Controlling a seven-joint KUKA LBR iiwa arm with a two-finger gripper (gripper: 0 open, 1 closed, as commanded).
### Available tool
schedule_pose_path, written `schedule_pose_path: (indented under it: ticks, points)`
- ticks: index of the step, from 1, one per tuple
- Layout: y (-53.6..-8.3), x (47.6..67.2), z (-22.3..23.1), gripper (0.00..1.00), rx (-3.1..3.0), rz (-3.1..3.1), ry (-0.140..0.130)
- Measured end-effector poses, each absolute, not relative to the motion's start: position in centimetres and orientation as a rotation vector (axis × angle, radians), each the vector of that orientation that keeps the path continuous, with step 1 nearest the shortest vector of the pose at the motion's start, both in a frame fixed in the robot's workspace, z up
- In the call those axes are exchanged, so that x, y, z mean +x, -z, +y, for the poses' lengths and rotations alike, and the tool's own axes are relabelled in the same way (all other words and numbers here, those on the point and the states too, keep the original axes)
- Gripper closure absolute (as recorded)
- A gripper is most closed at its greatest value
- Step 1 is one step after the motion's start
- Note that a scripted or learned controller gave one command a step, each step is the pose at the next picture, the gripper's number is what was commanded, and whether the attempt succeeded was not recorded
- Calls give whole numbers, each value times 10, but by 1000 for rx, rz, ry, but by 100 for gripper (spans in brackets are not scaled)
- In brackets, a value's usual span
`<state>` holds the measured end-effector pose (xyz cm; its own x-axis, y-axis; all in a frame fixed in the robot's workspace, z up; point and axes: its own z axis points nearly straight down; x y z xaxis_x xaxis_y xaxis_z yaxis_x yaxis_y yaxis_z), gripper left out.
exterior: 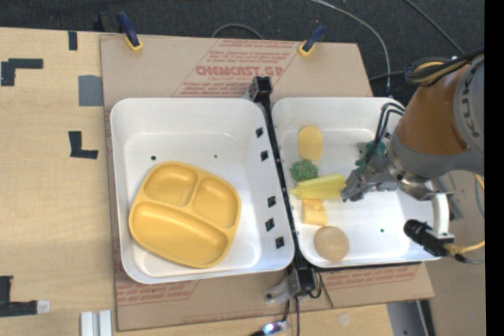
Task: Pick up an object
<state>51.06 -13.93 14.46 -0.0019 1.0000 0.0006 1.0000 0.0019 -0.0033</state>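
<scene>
The right bin (378,118) holds a yellow oval piece (310,142), a green broccoli floret (304,169), a long yellow corn-like piece (318,186), a pale yellow wedge (314,212) and a tan ball (331,242). My gripper (352,188) is low inside this bin, right at the right end of the long yellow piece. The grey and orange arm (433,130) reaches in from the right and hides the bin's right side.
A yellow divided plate (185,213) lies in the left bin (134,122). A black divider with clips (272,169) runs between the bins. Two clamps (131,33) (312,38) hold the cardboard sheet at the back. Cables cross the dark floor behind.
</scene>
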Motion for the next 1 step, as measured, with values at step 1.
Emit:
schedule_pose_path:
  ticks: [1]
  points:
    - [-206,507,-138,100,-2223,-2226,4]
